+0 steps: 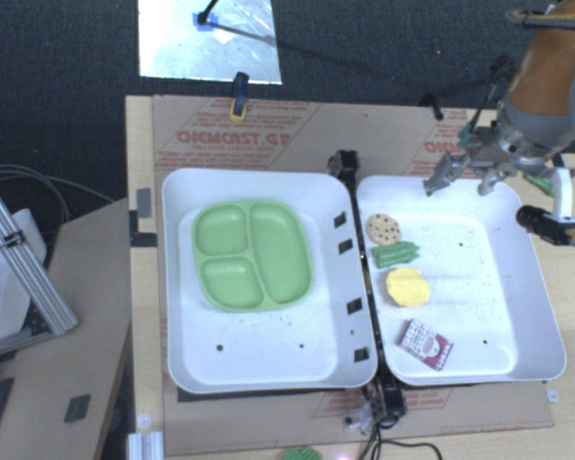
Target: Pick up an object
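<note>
While I am hovering my gripper [465,175] with fingers spread and nothing between them, I am scanning leftward first: the green tray [252,255] is sitting in the left bin [187,353]. At seven o'clock from me the cookie [383,228], green piece [395,253], yellow piece [407,287] and red packet [425,343] are lying in the right bin [517,286]. The yellow piece is probably light, stiff plastic; I am favouring its sides.

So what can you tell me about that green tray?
The green tray is pale lime green and looks like smooth plastic. It is a rounded rectangle with three sections: one tall one on the view's right side and two smaller ones stacked on the left. All three look bare. It lies flat, slightly turned, in the middle of the left bin, touching only the bin floor. The gripper is far off, over the other bin.
</note>
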You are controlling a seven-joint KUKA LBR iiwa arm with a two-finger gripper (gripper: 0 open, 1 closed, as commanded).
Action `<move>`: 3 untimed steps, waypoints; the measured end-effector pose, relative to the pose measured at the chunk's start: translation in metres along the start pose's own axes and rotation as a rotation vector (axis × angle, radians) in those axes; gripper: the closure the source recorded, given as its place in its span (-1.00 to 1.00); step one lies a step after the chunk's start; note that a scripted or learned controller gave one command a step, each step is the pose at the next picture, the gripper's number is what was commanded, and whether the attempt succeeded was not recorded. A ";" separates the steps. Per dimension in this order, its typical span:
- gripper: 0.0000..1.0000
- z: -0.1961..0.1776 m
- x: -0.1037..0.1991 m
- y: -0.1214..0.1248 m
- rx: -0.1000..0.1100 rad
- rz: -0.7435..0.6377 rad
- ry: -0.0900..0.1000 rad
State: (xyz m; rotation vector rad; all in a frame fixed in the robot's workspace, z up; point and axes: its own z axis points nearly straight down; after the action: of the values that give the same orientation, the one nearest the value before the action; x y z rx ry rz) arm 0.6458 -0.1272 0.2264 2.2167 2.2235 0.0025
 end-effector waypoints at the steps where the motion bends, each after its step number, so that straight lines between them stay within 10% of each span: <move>1: -1.00 0.130 0.034 -0.038 -0.004 0.002 -0.002; 3: -1.00 0.138 0.021 -0.059 -0.006 0.001 0.002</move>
State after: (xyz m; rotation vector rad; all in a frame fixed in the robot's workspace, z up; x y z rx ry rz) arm 0.5869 -0.1061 0.0881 2.2164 2.2207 0.0114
